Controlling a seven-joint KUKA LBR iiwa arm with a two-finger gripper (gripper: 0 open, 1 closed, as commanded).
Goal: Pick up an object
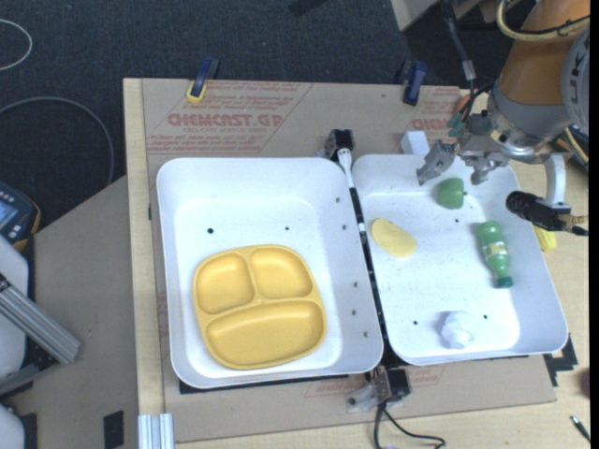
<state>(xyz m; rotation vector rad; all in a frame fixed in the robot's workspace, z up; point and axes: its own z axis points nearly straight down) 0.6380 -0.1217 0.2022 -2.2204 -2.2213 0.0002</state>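
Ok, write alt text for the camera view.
A gripper with fingers spread hovers above a small green object in the right bin, which also holds a yellow piece, green bottle and white lump. The left bin holds a yellow divided plate.

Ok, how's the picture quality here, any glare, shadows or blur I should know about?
Camera view: lighting is even and soft; the white bins look bright, nearly washed out, so the small white object barely stands out; shadows under the yellow divided plate and green bottle are faint; the gripper above the green ball looks slightly soft, fine detail is lost.
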